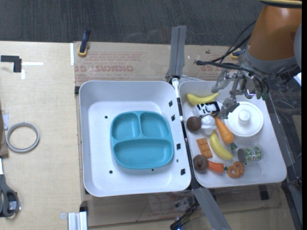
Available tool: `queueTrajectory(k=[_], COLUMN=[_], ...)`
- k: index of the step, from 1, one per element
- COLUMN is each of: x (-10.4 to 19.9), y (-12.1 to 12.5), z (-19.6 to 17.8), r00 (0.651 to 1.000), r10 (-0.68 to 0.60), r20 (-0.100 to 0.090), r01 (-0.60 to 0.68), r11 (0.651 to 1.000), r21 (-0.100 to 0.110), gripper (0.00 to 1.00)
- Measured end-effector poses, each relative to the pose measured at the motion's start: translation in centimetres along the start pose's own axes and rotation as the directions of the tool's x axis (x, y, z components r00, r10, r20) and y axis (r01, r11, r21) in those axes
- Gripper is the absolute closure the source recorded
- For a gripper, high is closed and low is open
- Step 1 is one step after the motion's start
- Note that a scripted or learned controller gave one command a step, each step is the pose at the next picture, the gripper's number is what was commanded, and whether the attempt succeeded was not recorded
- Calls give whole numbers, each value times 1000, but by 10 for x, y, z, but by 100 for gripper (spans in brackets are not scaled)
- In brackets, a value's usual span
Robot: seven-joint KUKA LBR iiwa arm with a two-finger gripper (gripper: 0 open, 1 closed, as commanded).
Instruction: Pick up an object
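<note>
One end effector (238,91) hovering over the right bin's (273,174) far edge, finger state impossible to tell; nothing visibly held; nearest pickable thing the upper banana (201,98), just to the camera-left and slightly nearer, long axis running left-right across the bin; white lid (245,119) close below.

A teal divided plate (142,140) is being shown in the white left bin (91,143). In the white right bin (273,171), at centre right, two yellow bananas (202,98), an orange carrot (223,130), a brown pretzel (235,169) and a green-patterned can (250,154) are being displayed. The arm's orange band (273,30) is being seen upper right.
</note>
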State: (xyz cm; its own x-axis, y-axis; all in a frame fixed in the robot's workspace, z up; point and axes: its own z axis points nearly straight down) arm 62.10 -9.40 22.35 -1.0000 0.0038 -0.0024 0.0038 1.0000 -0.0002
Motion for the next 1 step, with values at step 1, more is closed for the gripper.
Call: queueTrajectory(k=[1], x=[46], y=[-59], z=[131], r00=[997], r10=[81], r20=[2], r01=[-81], r11=[997], r21=[0], gripper=[0])
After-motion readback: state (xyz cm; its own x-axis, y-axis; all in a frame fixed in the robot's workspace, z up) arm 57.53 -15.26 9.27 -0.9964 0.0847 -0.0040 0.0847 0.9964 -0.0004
